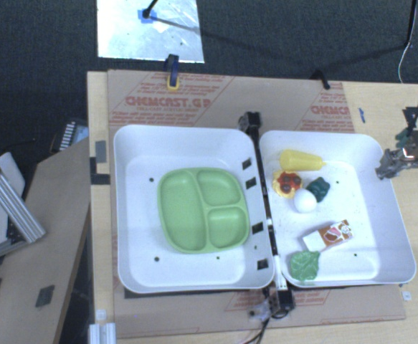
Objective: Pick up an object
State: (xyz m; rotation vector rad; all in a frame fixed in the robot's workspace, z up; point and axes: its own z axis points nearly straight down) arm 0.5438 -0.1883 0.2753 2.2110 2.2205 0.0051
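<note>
Two white bins sit side by side on the counter [101, 106]. The left bin [133, 149] carries a green divided plate [201, 210]. The right bin [366, 264] carries the loose pieces any pick must come from: a yellow piece [302, 160] near the far wall, a small yellow-and-red piece [287, 183] just below it, a white egg [305, 202] touching a dark green piece [318, 188], a small printed carton [329, 235] lying tilted nearer the front, and a leafy green piece [304, 265] at the front-left corner.

The tool [397, 160] hangs at the right bin's far right edge, well apart from every item, with nothing in it. It is too small and blurred to say whether it stands apart or together.

Judging from this layout, the main risk is the cluster. The egg, dark green piece and yellow-and-red piece lie so close that a descent there could land on two at once or nudge the round egg so it rolls off. The leafy piece looks flat and sits against the wall, so a grasp may slide over it or strike the bin. The carton, lying alone, seems the safer target, though its tilt could make a misaligned grasp slip.
</note>
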